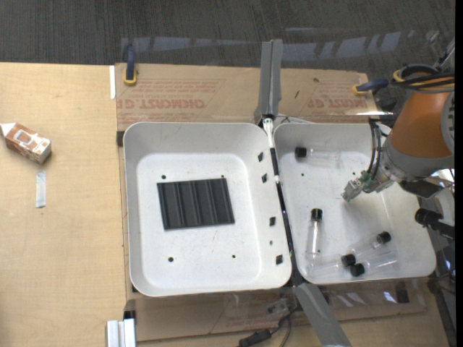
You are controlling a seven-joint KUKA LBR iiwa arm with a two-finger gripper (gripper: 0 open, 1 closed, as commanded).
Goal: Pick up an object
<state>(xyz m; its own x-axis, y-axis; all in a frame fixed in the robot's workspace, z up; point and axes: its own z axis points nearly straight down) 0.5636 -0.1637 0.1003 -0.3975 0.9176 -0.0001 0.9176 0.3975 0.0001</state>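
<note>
We begin at the gripper [352, 189], which sits low over the far right part of the right bin [405, 270], reaching in from the right under the arm's orange band [423, 125]. Its tip is small, pale and partly blurred against the white floor, so we cannot tell how far the jaws stand apart, nor whether they touch the floor. We see nothing between them, and we record no object as held.

Working outward, the candidate objects are clear vials with black caps, all lying on their sides in the right bin. One vial [315, 231] lies near the bin's centre, nearer to us and to the left of the gripper, apart from it. Another vial [307, 152] lies at the far left of this bin, close to the divider. A loose group of vials [359, 262] rests along the near wall, with one further capped vial [381, 240] just to their right. We judge they lie flat because they roll and settle against the bin's shallow slopes; this will likely make them slip from a pinch.

The left bin [141, 215] carries a dark ribbed mat [196, 202] at its centre. On the tabletop [58, 266] well to the left lies a small printed carton [27, 142]. In our judgement the pick is not yet made, and the gripper's position suggests a descent aimed at bare floor rather than squarely at any vial.
</note>
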